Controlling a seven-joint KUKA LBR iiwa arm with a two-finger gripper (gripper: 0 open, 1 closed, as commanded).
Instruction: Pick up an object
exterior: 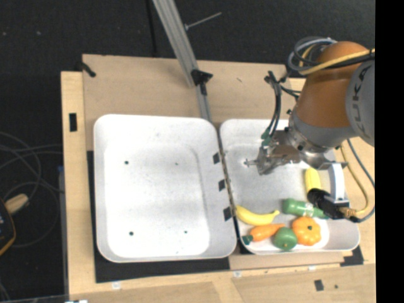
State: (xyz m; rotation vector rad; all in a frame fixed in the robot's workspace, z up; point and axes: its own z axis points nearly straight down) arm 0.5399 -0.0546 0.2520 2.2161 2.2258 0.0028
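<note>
Fruit lies crowded at the near end of the right bin, and we take that bin as our landmark. A yellow banana rests close to the bin's left wall, curved, with an orange carrot just beside it toward the near rim. A green pepper sits touching the carrot's end, and an orange pumpkin lies next to the pepper, near the bin's near-right corner. Behind the pumpkin we see a green cucumber-like piece and, further toward the right wall, a yellow object partly hidden by the arm.

The arm reaches in over the right side of the bin, its orange band above the bin's far-right corner. The gripper hangs over the bare middle of the bin floor, well apart from the fruit. It looks small and dark against the white, so we cannot tell how its fingers stand; no object appears between them.

The left bin lies just beside the right bin, their walls touching. Both rest on the worktop, and a grey pole slants up from behind the right bin's far-left corner.
</note>
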